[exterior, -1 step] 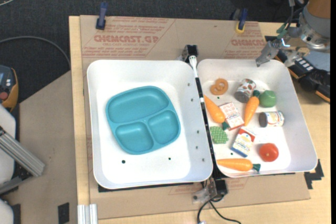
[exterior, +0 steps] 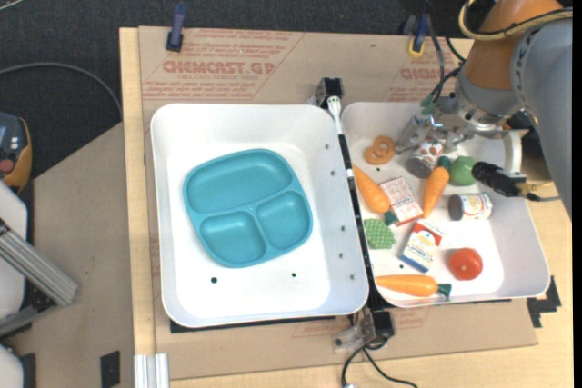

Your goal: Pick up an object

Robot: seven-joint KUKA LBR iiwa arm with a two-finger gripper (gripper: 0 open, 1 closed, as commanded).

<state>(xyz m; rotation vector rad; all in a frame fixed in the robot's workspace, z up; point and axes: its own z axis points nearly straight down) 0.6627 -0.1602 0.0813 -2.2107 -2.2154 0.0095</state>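
Note:
My gripper (exterior: 426, 146) hangs over the far part of the right bin (exterior: 518, 263), reaching in from the right. Just to its left lies a tan pretzel ring (exterior: 382, 149). An upright orange carrot (exterior: 435, 189) and a green round thing (exterior: 462, 169) sit directly in front of it. A second carrot (exterior: 370, 189), a small pink-and-white box (exterior: 400, 198), a small can (exterior: 470, 207), a green scrub pad (exterior: 379, 234), a blue-and-red box (exterior: 420, 247), a red tomato (exterior: 466, 263) and a third carrot (exterior: 411, 285) fill the rest of that bin. I see nothing lifted.
The left bin (exterior: 173, 195) holds a teal divided plate (exterior: 247, 205). Both bins rest on a cardboard sheet (exterior: 273, 59) held by blue clamps (exterior: 175, 27) at the back. The bins meet along a raised shared rim (exterior: 350, 195).

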